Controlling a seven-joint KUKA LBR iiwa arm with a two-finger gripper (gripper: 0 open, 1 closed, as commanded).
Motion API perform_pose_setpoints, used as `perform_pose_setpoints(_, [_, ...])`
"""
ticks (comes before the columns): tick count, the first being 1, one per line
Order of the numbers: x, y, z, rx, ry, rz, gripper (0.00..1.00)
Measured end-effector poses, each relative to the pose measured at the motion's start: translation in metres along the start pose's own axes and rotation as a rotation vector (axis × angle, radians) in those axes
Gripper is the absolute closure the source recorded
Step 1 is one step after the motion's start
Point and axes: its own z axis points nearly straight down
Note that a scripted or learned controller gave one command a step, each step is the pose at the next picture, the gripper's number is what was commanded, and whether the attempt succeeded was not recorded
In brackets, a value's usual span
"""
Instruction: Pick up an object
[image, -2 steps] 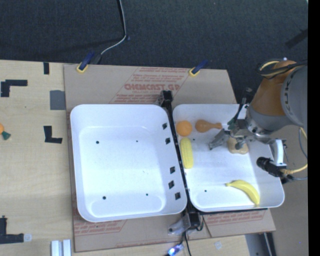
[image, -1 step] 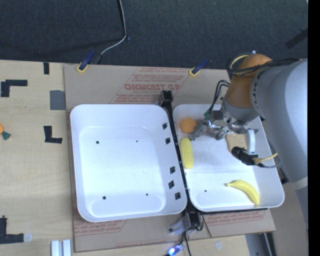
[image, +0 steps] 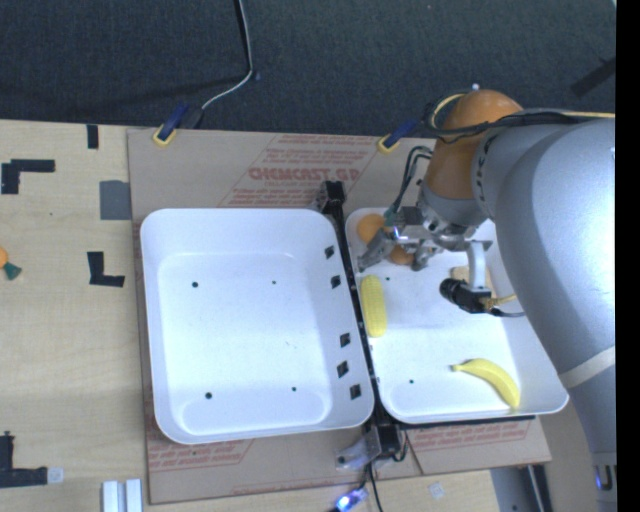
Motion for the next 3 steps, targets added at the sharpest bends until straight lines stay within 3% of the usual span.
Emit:
perform_pose_setpoints(1, [0.001,0.0,-0.01,-0.006,0.001,0.001,1.0])
perform_pose_setpoints(2, [0.035,-0.012,-0.109,-0.033,0.006,-0.002,1.0])
perform_pose_setpoints(3, [0.041,-0.022,-0.26,-0.041,0.004,0.0,1.0])
